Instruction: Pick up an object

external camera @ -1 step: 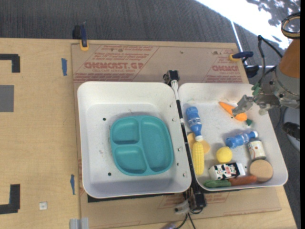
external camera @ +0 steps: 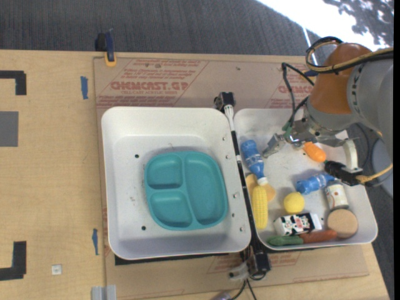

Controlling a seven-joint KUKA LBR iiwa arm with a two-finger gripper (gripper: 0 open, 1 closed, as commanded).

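Camera view is showing the gripper (external camera: 279, 141) hanging low in the right bin (external camera: 369, 220), its fingers apparently standing apart with nothing between them. Nearest is a blue bottle (external camera: 252, 157), lying just beside it; closing now is risking a miss or a nudge toward the bin wall.

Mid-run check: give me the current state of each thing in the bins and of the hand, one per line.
hand: low over the right bin, nothing visibly between its fingers
teal tray: flat in the left bin, compartments bare
blue bottle: lying on its side by the divider
small blue bottle: lying down
corn cob: lying flat
yellow ball: resting loose
orange piece: lying beside the hand
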